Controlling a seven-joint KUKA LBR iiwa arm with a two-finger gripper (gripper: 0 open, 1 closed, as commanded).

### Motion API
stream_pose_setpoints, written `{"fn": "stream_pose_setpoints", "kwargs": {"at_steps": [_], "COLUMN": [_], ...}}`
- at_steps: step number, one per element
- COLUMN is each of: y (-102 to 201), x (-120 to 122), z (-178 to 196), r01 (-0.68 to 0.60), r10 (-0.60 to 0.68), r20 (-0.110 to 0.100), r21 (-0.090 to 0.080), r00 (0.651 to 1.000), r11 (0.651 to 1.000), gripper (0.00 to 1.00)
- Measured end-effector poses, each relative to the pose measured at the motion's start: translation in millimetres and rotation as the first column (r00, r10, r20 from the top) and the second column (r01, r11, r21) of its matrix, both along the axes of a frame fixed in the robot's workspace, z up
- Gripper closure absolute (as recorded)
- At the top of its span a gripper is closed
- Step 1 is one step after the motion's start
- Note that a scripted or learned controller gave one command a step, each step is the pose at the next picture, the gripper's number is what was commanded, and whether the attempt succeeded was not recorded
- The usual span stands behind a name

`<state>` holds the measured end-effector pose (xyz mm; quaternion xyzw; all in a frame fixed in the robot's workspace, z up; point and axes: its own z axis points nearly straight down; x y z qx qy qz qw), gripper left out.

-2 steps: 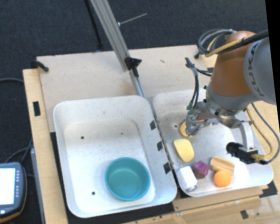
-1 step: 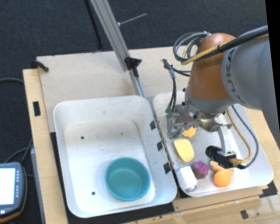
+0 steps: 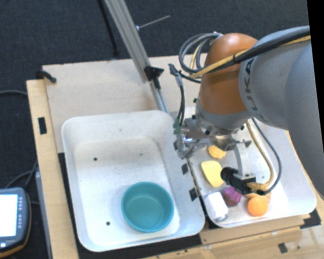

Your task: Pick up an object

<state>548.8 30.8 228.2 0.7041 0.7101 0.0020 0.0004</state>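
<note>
Grey arm [image 3: 272, 78] hovers over the right bin [image 3: 297, 192], approach step; claw state unclear; next, descend onto the yellow piece [image 3: 212, 173].

A round teal plastic bowl [image 3: 147, 206] is sitting in the left white bin [image 3: 82, 141], toward its near edge and right of centre. The right white bin [image 3: 294, 189] is lying just beside it, their inner rims touching. In the right bin's near-left corner a small white cylinder [image 3: 218, 205] is resting; a flat yellow block [image 3: 212, 173] is lying behind it. A purple piece [image 3: 233, 194] is sitting right of the cylinder, and an orange ball [image 3: 258, 205] is resting by the near edge, right of the purple piece.
</note>
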Motion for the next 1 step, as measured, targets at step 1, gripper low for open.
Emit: {"fn": "stream_pose_setpoints", "kwargs": {"at_steps": [1], "y": [56.2], "x": [-3.3], "z": [11.3], "r01": [-0.001], "r10": [0.001], "r20": [-0.002], "r21": [0.0], "r00": [1.0], "r11": [1.0], "gripper": [1.0]}}
